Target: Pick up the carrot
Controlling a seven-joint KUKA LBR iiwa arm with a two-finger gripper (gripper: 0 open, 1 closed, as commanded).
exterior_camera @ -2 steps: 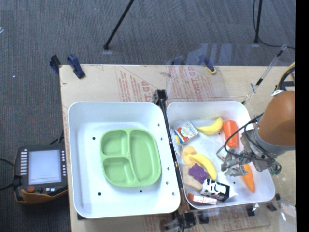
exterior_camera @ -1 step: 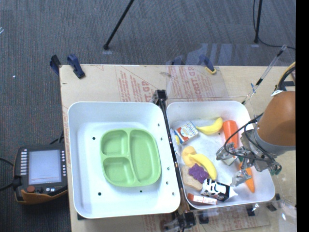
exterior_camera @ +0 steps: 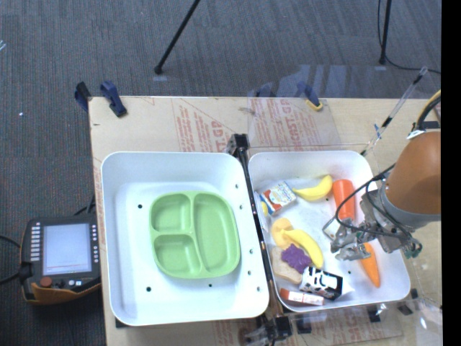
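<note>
Camera view: the grey arm with its orange band reaches in from the right over the right shallow white bin [exterior_camera: 360, 161]. Its two-finger gripper [exterior_camera: 351, 245] hangs low above the bin floor, just left of the long orange carrot [exterior_camera: 346, 195], which runs from the bin's far middle toward the near right corner and is partly hidden by the wrist. Whether anything sits between the fingers cannot be told, nor how wide they stand. Left of the gripper lie a yellow plastic banana [exterior_camera: 306, 244], a purple grape cluster [exterior_camera: 295, 257] and a small white carton [exterior_camera: 279, 195]. The left white bin [exterior_camera: 115, 193] holds a green divided plate [exterior_camera: 194, 234].
</note>
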